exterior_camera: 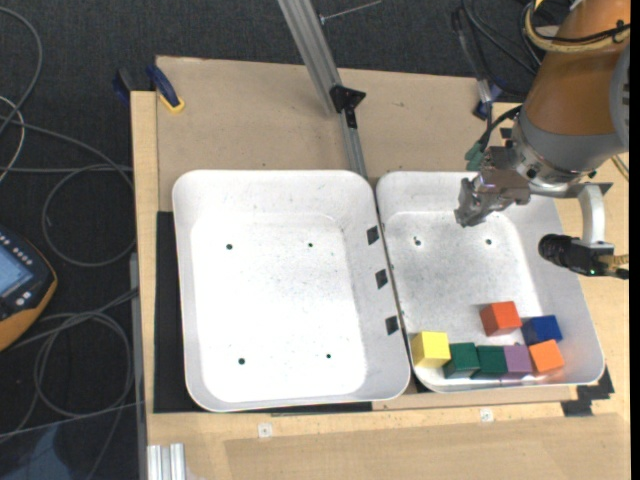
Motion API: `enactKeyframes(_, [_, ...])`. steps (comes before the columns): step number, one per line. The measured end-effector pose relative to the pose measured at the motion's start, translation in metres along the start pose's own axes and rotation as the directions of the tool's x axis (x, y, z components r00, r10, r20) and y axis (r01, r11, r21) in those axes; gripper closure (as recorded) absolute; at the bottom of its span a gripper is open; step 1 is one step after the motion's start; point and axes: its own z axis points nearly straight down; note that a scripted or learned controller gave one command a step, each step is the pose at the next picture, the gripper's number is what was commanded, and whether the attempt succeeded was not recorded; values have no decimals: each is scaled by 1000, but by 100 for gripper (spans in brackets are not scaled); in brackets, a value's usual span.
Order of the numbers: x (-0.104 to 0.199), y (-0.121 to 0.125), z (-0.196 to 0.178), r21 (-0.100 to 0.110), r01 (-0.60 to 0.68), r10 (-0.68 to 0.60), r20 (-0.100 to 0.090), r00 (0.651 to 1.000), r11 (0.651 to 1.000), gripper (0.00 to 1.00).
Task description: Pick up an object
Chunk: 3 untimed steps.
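Several small coloured blocks lie along the near edge of the right bin [440,268]: a yellow block [432,347], two green blocks [476,358], a purple block [517,358], an orange block [546,355], a blue block [541,329] and a red-orange block [500,317]. My gripper [472,211] hangs over the far part of the right bin, well behind the blocks and apart from them. Nothing shows between its fingers.
The left bin [200,268] sits beside the right one, with black clips along the shared rim. A slanted metal post [320,58] rises behind the bins. Cables lie on the floor at the left.
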Motion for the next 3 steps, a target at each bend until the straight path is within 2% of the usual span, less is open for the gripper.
enactKeyframes(2, [96, 35, -1, -5, -2, 2, 2, 1000, 1000, 100])
enactKeyframes(3, [144, 43, -2, -4, -1, 1, 1, 1000, 1000, 100])
